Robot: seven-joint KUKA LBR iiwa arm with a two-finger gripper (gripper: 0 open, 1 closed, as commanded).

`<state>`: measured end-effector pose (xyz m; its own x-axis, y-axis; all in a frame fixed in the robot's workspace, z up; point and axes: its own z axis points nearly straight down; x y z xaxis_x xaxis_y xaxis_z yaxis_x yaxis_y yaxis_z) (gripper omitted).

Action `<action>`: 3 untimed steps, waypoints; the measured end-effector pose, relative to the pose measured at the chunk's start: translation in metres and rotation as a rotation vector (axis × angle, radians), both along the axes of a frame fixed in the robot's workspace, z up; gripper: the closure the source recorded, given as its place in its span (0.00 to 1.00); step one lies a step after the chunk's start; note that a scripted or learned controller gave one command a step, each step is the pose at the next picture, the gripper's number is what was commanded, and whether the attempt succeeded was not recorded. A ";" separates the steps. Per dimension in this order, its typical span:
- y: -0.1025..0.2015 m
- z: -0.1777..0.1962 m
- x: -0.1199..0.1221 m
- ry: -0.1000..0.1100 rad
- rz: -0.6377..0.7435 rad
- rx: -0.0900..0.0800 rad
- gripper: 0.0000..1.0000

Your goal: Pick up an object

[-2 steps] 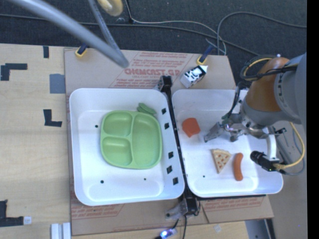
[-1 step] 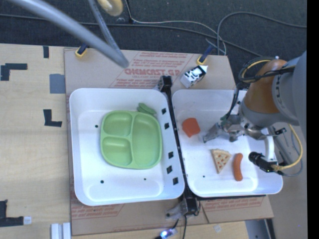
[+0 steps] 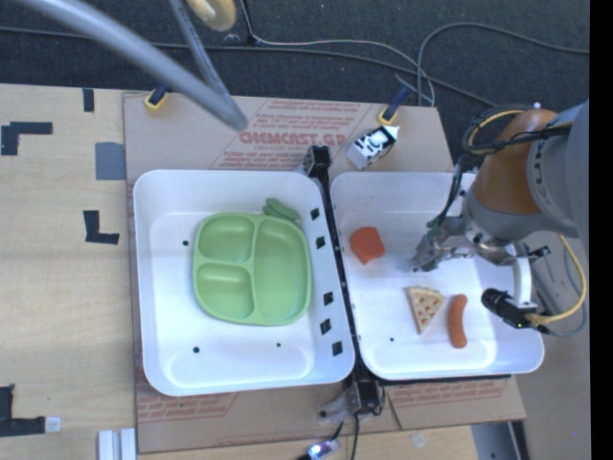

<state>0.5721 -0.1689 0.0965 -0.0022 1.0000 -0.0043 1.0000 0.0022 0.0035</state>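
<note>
Claw: your grey two-finger claw (image 3: pixel 428 257) hovers low in the right white bin (image 3: pixel 383 345); you can't tell its opening.
Orange block (image 3: pixel 367 245): left of claw, apart.
Pizza-slice toy (image 3: pixel 424 307): tip toward you.
Red sausage (image 3: pixel 458 320): long axis near-far.
Green divided plate (image 3: pixel 253 268): left bin.

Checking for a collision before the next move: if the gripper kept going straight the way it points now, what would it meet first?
The gripper points down and toward the left. It would probably meet the bare floor of the right bin first, between the orange block and the pizza slice. Depth is unclear.
</note>
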 end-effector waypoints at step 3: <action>-0.005 0.151 0.013 -0.001 -0.001 0.003 1.00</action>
